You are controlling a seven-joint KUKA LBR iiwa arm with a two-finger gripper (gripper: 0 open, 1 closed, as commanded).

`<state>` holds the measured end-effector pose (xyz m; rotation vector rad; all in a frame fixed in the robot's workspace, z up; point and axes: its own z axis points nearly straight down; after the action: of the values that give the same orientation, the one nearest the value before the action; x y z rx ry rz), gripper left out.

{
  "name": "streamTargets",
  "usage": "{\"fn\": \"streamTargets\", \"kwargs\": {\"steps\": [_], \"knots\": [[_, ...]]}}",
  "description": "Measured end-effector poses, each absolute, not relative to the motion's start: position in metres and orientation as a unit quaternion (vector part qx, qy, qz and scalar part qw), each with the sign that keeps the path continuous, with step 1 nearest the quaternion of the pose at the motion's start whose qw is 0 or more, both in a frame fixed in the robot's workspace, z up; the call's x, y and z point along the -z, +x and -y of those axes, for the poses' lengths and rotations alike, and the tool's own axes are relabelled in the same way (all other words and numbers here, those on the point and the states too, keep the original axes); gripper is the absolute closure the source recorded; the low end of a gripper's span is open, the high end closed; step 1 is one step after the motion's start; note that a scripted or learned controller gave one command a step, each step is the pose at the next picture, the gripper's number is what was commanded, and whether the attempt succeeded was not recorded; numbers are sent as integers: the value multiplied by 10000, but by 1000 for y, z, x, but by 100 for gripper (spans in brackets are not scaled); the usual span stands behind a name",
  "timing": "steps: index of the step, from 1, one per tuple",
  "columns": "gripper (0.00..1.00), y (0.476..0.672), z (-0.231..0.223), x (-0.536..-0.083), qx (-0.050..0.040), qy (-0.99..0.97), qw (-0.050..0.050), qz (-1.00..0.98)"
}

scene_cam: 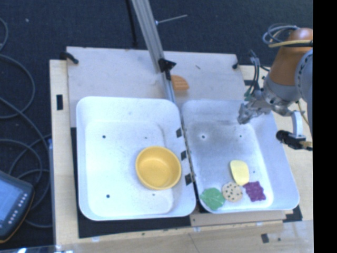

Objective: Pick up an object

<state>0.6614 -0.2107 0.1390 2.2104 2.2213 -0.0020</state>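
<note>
I see two white bins: the left bin (95, 141) holds a yellow bowl (158, 167) toward its 4 o'clock. In the right bin (210, 136), toward 6 o'clock, sit a pale yellow piece (239, 171), a green disc (212, 198), a tan cookie with dark spots (231, 192) and a purple piece (255, 191). At the bins' 12 o'clock, an orange object (179, 83) lies on the beige bench (116, 73).

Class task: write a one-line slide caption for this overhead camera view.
Gripper hovers over the right bin's far corner; yellow bowl in the left bin, four small items clustered near the right bin's front edge.
</note>
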Motion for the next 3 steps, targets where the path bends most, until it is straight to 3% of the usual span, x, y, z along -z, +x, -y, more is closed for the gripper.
{"fn": "streamTargets", "kwargs": {"steps": [1, 3], "knots": [[100, 670, 206, -201, -26, 7057, 38, -7085], [100, 667, 203, -291, -19, 7050, 29, -7092]]}}
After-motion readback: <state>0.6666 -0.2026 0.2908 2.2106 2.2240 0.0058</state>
